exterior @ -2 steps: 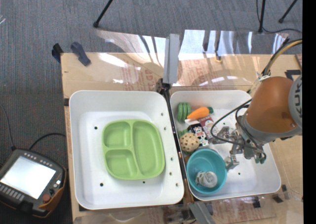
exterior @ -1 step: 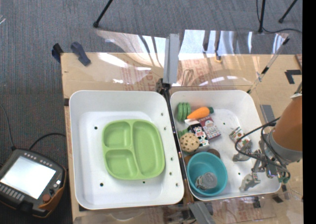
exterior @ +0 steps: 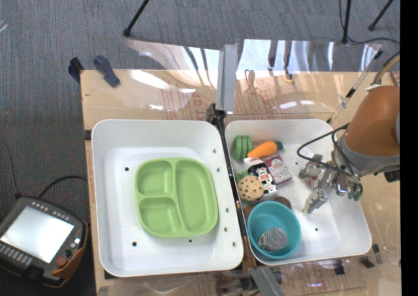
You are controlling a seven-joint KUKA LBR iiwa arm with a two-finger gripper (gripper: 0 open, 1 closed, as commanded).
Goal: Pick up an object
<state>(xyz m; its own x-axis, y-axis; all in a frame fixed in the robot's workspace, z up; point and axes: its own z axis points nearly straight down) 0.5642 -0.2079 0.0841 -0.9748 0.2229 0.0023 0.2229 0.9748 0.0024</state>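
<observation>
Bright, even overhead light; strong glare streaks the clear panel (exterior: pixel 307 59); focus slightly soft.

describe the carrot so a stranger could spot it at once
Look in the right bin, at its upper left corner. The carrot lies there, tilted, beside a green toy and above the cards. It is the one orange piece, with a green tip.

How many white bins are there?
2. The left bin holds a green divided plate. The right bin holds a blue bowl, a toy carrot and other small things, with the gripper over it.
</observation>
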